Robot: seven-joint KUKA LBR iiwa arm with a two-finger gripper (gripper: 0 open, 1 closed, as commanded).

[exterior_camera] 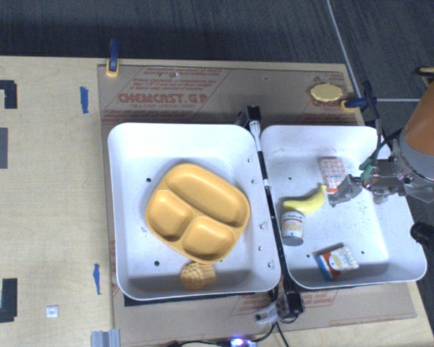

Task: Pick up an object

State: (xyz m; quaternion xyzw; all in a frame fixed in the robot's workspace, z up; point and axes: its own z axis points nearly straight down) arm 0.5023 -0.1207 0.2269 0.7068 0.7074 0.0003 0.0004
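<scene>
In the right bin (401, 255), a yellow banana (307, 202) lies near the left side, with a small labelled can (293, 226) just below it. A red-and-white packet (332, 170) lies flat further back, and a small red, white and blue box (338, 261) rests near the front wall. My gripper (341, 192) reaches in from the right, low over the bin floor. Its tip is just right of the banana's end and below the packet. Nothing is seen held in it.
The left bin (123, 194) holds a large yellow compartment tray (196, 210) and a small yellow textured piece (198, 274) at its front. A black divider (264, 186) separates the bins. A yellow disc (327, 92) lies on the cardboard behind the right bin.
</scene>
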